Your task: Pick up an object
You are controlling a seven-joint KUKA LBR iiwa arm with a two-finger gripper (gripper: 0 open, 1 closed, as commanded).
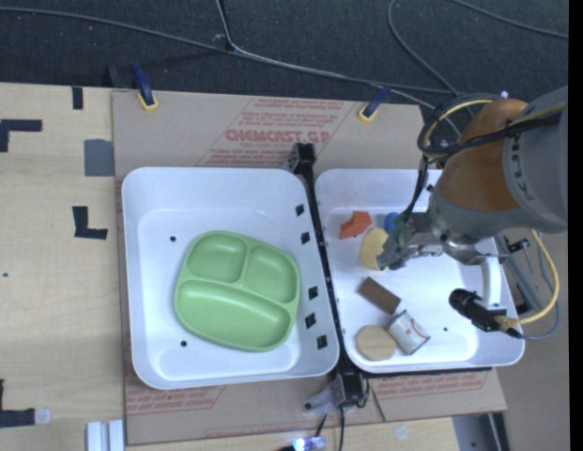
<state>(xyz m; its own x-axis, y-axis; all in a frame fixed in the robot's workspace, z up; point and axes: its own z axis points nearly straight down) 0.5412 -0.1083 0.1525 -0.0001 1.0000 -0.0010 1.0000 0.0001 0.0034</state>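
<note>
My gripper (398,250) hangs low over the middle of the right bin (460,350), reaching in from the right. It sits right beside a pale yellow rounded object (371,247), touching or nearly touching its right side. A small blue item (392,222) peeks out just above the gripper, partly hidden by it. An orange-red piece (355,224) lies to the upper left. A brown block (378,295) lies below the gripper. Near the bin's front edge rest a tan disc (375,343) and a small silver can (407,332).
The left bin (141,252) holds a green divided plate (237,289). A black divider (314,252) runs between the bins. The arm's grey and orange body (498,172) covers the right bin's far right part. A black cable fitting (474,308) hangs over the bin's right side.
</note>
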